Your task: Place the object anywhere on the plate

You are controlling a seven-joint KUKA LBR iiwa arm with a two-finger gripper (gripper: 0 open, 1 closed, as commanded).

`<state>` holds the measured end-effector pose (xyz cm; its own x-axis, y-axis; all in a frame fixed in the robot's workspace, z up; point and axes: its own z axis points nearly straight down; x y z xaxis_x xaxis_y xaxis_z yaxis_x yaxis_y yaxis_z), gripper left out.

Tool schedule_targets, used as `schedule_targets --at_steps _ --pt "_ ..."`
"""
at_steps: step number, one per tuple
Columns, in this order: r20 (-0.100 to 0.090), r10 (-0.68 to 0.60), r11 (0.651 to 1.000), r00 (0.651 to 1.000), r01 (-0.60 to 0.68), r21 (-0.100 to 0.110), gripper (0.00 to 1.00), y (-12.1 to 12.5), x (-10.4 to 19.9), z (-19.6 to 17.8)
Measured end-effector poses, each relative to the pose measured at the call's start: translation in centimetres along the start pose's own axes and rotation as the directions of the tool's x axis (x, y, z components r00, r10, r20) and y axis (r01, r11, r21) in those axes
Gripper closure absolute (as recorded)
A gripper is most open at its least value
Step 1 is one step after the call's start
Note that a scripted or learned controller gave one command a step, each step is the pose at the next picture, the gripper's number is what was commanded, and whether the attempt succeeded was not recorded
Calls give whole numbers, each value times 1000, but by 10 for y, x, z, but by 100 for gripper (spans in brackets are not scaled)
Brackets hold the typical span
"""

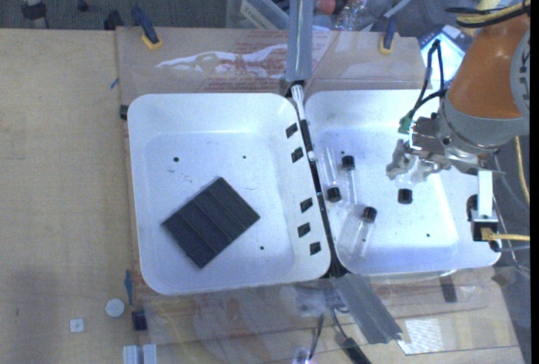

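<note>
While my gripper (pixel 406 171) hovers over the right bin (pixel 438 248), I cannot tell its finger state. Clear vials (pixel 358 229) lie below; the dark plate (pixel 210 221) sits in the left bin (pixel 152 126).

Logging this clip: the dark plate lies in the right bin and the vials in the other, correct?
Not quite. The camera view shows the plate lying in the left bin; the vials are in the right bin, under the gripper.
</note>
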<state>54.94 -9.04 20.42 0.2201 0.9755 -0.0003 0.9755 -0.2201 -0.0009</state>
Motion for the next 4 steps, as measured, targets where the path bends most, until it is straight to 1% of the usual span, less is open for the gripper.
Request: schedule_targets --at_steps 1,2,3,4 --pt "0 49 999 999 -49 0 100 43 111 -79" --pt "1 -299 954 954 299 -3 100 56 174 -184" --pt "4 -785 619 619 785 -6 100 62 259 -204" --pt "6 -908 418 418 908 -7 100 42 315 -232"
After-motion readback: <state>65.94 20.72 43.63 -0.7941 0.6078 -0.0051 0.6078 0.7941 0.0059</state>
